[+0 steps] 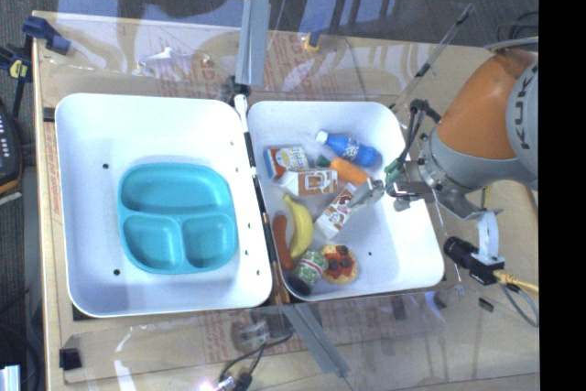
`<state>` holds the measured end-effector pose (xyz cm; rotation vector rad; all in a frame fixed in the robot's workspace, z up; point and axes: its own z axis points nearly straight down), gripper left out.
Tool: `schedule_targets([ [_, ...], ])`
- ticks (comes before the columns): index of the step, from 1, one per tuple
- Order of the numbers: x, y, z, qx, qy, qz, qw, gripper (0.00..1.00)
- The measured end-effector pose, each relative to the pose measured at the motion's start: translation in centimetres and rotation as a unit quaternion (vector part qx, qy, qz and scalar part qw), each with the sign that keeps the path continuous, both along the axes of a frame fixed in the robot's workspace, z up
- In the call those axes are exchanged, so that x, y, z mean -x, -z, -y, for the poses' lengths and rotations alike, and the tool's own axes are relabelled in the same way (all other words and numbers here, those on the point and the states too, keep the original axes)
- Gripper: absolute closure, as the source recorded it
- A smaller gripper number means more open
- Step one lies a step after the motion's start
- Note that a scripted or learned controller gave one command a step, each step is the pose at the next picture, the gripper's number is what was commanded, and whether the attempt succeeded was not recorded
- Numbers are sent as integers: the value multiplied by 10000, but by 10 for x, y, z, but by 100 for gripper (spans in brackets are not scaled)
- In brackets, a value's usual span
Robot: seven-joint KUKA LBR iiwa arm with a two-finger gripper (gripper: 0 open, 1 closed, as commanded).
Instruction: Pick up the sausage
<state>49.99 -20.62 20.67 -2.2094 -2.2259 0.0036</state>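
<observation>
The sausage [281, 242], slim and reddish-brown, lies along the left wall of the right bin [412, 256], just left of a yellow banana [298, 227]. My gripper [374, 190] reaches in from the right over the middle of that bin, beside a small white carton [336, 211]. It hangs well to the right of the sausage and apart from it. The grey arm with its orange band [485, 114] sits past the bin's right rim.
The right bin also holds a blue bottle [350, 147], an orange carrot [348, 169], two cartons [291, 158] and fruit pieces [341, 263] near the front. A teal divided plate [176, 217] lies in the left bin [82, 133].
</observation>
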Motion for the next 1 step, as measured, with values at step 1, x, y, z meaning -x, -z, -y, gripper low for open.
schedule_targets([
  [1,-15,46,-42,-8,-1128,-1,9936,0],
])
